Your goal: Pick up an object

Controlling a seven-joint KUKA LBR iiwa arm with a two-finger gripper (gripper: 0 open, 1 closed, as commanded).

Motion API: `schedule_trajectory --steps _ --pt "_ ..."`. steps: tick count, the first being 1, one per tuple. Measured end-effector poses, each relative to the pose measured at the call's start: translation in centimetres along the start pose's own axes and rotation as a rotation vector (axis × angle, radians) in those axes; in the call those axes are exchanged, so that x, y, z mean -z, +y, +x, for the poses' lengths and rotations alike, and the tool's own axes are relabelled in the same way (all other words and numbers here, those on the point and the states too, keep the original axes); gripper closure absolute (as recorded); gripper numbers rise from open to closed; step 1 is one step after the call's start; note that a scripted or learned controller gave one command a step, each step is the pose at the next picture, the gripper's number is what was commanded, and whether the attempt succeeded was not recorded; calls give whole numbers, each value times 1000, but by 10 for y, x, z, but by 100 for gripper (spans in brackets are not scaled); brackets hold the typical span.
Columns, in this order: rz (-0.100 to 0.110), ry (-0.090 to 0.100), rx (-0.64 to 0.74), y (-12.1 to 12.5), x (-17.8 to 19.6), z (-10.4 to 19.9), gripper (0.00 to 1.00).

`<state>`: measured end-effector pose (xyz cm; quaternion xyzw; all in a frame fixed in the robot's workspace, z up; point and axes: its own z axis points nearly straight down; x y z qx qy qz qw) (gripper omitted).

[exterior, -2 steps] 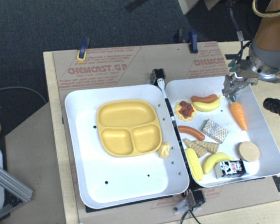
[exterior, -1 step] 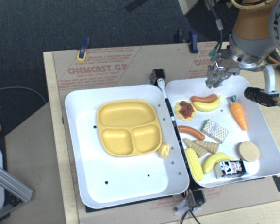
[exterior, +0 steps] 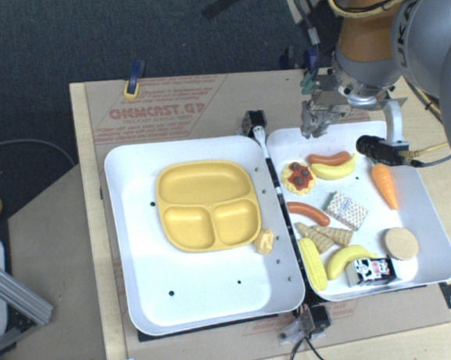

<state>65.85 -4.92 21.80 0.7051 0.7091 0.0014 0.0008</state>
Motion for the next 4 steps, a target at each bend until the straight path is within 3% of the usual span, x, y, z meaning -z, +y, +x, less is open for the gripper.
schedule_trajectory --steps 2,3,4 --pt "-2 -1 -4 6 15 22 100" --pt "7 -1 -7 -9 6 21 100" --pt "-1 -2 -4 8 15 16 100"
